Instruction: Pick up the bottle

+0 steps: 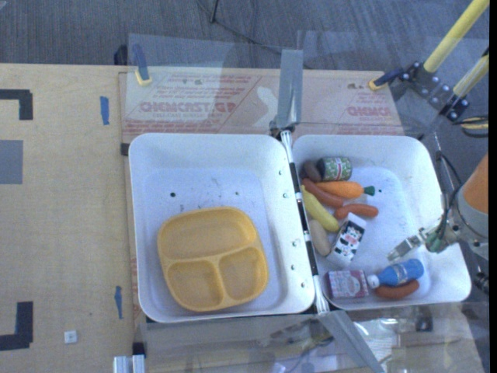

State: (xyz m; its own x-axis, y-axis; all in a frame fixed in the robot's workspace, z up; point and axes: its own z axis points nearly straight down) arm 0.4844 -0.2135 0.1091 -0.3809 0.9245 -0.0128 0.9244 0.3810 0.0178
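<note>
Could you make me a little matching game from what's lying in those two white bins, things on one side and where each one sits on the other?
Things:
1. yellow divided plate
2. blue bottle
3. green can
4. carrot

Places:
A. near the top of the right bin
B. in the left bin
C. near the bottom of the right bin, beside a sausage
D. just below the can

Pairs: 1-B, 2-C, 3-A, 4-D
</note>
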